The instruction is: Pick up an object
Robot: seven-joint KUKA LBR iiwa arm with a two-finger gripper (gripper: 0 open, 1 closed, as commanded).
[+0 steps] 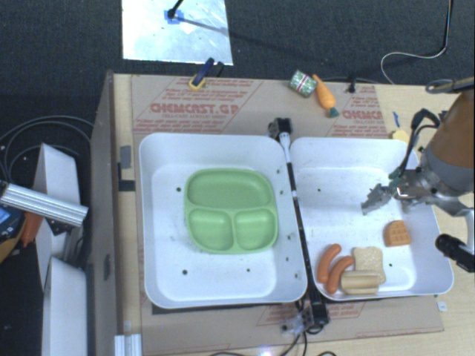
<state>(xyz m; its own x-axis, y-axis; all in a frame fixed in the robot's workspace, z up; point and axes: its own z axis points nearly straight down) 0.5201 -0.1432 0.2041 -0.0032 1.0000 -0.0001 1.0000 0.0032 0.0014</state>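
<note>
two shallow white bins side by side on a cardboard-topped bench [223, 106]: left bin [159, 199], right bin [334, 162]. in the left bin, a green divided plate [230, 208] with three compartments, lying flat near the middle. reaching in from the right over the right bin, the grey arm [453, 154] with its orange band, gripper [377, 197] hanging above the bare floor of that bin, in its upper half. fingers too dark and blurred to read; cannot tell whether spread or closed, and nothing visibly held there.

along the right bin's near edge, a cluster of toy food: a pale bread slice [367, 259], touching a tan bun [358, 282] below it, and just left of those two orange-red sausages [332, 265] lying side by side at a slant. apart from the cluster, toward the right wall, a small orange waffle piece [397, 233], nearest thing to the gripper. outside the bins, on the cardboard behind, a small can [303, 82] and a toy carrot [325, 95].

likely still the approach step: no object chosen by contact, gripper well apart from the cluster. next move probably calls for travel toward the near edge, then a descent centred on one piece; waffle looks easiest, standing alone, whereas the bunched pieces risk a grasp that nudges neighbours.
</note>
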